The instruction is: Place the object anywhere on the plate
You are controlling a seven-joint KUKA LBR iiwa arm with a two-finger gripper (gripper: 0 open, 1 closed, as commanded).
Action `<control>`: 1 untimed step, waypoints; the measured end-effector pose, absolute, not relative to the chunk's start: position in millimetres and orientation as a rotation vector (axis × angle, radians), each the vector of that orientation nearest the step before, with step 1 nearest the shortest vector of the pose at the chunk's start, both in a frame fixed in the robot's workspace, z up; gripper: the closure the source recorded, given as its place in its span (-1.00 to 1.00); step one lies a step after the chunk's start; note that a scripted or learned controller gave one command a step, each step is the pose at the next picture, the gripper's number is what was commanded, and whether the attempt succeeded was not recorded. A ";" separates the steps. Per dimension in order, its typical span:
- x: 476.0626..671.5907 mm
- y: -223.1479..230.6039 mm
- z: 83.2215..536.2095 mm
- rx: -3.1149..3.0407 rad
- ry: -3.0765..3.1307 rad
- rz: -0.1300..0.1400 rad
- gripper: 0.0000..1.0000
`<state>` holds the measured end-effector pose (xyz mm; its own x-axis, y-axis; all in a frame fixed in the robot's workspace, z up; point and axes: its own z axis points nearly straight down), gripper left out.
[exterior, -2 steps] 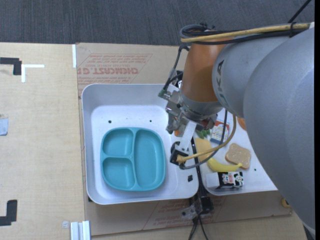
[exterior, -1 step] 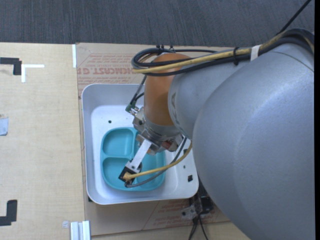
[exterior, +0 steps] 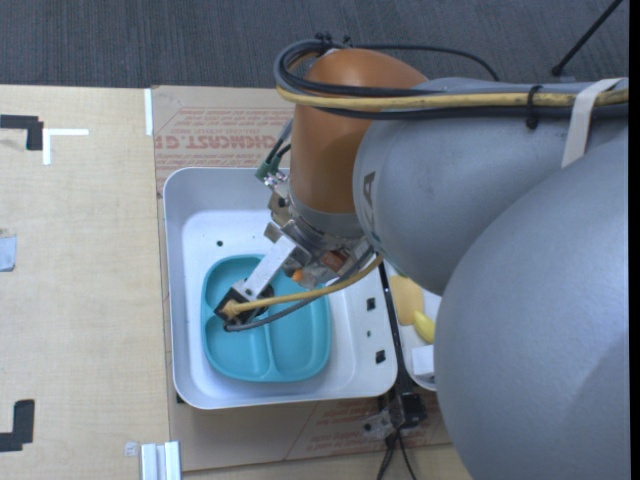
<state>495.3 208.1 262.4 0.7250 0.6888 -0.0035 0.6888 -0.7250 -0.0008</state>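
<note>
A blue plate (exterior: pixel 290 353) with several compartments lies in the left white bin (exterior: pixel 190 268), toward its front. My gripper (exterior: pixel 320 260) hangs over the plate's far right corner, largely hidden under the grey arm and its orange band. Whether anything is in the gripper cannot be seen. A yellow object (exterior: pixel 412 303) peeks out from under the arm in the right bin, just past the divider between the bins.
The arm covers nearly all of the right bin. A small white thing (exterior: pixel 424 365) shows at its front left by the arm's edge. Printed cardboard (exterior: pixel 220 133) lies behind the left bin, and a pale wooden bench (exterior: pixel 80 268) spreads to the left.
</note>
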 end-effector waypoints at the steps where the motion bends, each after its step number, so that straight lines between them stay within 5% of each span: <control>1: 495.2 208.0 262.3 2.915 1.167 -0.007 -1.00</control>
